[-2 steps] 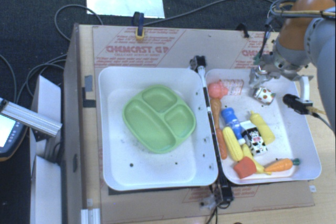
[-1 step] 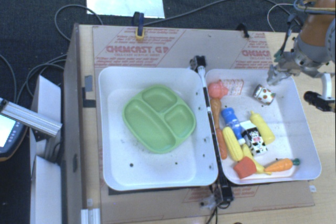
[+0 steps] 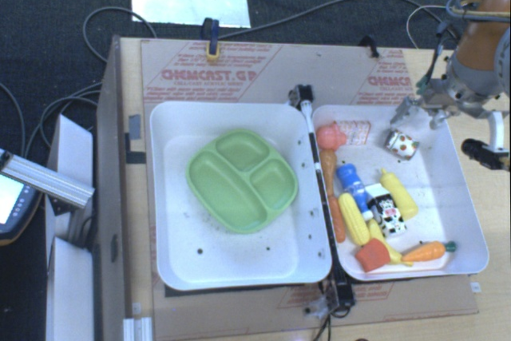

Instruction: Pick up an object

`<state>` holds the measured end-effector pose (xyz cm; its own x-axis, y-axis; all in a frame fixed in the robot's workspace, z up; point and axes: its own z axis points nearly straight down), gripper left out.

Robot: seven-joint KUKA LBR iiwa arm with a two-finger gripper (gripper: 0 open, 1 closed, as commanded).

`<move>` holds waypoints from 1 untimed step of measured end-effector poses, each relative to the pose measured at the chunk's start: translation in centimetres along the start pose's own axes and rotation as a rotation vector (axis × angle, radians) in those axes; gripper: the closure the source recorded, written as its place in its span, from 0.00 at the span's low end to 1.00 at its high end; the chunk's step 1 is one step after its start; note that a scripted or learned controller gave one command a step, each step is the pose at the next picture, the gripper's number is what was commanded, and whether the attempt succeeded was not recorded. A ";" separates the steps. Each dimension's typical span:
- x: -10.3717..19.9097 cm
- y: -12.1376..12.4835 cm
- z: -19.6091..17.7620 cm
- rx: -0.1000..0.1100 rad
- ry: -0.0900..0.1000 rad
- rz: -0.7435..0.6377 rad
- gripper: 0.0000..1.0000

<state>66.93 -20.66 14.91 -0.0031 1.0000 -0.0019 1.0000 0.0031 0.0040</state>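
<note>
While the arm (image 3: 484,36) reaches in at the upper right of the frame, you can see its gripper (image 3: 421,114) hanging over the upper right part of the right bin (image 3: 471,227), its 2 fingers spread apart with nothing between them. Just below and left of the fingertips sits a small white spotted object (image 3: 402,144) on the bin floor, apart from the fingers. Lower in that bin you have a cluster: a pink piece (image 3: 328,137), a blue bottle (image 3: 350,180), 2 yellow corn cobs (image 3: 354,219), a black-and-white toy (image 3: 388,214), a red block (image 3: 372,255) and a carrot (image 3: 425,251). At center left, the left bin (image 3: 180,267) holds 1 green divided plate (image 3: 242,180).
</note>
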 end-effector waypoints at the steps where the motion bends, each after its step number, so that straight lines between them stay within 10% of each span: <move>1: 0.1 -0.9 4.2 0.003 0.001 0.000 0.00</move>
<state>66.04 -20.61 10.67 -0.0028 1.0000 -0.0011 1.0000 0.0028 0.0013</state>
